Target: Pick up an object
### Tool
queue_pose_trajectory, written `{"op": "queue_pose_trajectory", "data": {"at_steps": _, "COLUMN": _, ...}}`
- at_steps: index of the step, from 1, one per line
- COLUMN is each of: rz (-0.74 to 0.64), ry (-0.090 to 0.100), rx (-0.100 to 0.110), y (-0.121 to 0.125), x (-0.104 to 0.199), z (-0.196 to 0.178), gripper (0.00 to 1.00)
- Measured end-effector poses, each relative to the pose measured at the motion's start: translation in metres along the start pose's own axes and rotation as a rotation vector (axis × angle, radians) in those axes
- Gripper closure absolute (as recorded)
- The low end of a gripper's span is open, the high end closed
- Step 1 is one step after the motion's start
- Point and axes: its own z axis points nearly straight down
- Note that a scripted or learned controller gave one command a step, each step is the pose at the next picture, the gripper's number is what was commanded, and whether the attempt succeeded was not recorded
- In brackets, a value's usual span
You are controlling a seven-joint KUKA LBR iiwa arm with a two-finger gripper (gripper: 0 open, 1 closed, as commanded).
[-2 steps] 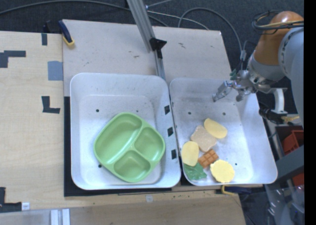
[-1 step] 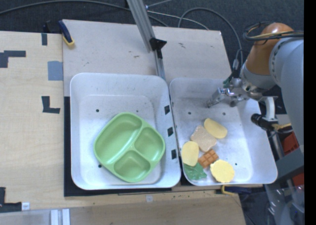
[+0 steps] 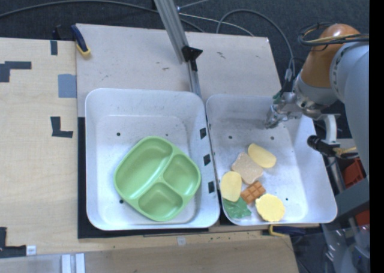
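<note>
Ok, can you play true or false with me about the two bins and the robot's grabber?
1. The green divided plate lies in the left bin. True.
2. The gripper is squeezing the round yellow piece. False: that piece lies near the front of the right bin, while the gripper is over the bin's far end, apart from the food.
3. The green plate has three sections. True.
4. The small orange waffle piece is in the left bin. False: it lies in the right bin, among the other toy foods.
5. The toy foods are spread over both bins. False: they all cluster in the right bin.
</note>
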Motion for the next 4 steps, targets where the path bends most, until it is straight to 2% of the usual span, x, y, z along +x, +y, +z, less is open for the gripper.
{"op": "queue_pose_trajectory", "data": {"at_steps": 1, "rz": 0.003, "ry": 0.002, "rx": -0.004, "y": 0.000, "x": -0.002, "z": -0.043, "gripper": 1.00}}
{"op": "queue_pose_trajectory", "data": {"at_steps": 3, "rz": 0.002, "ry": 0.001, "rx": -0.006, "y": -0.001, "x": 0.003, "z": -0.159, "gripper": 1.00}}
{"op": "queue_pose_trajectory", "data": {"at_steps": 4, "rz": -0.001, "ry": 0.003, "rx": 0.001, "y": -0.004, "x": 0.056, "z": -0.146, "gripper": 1.00}}
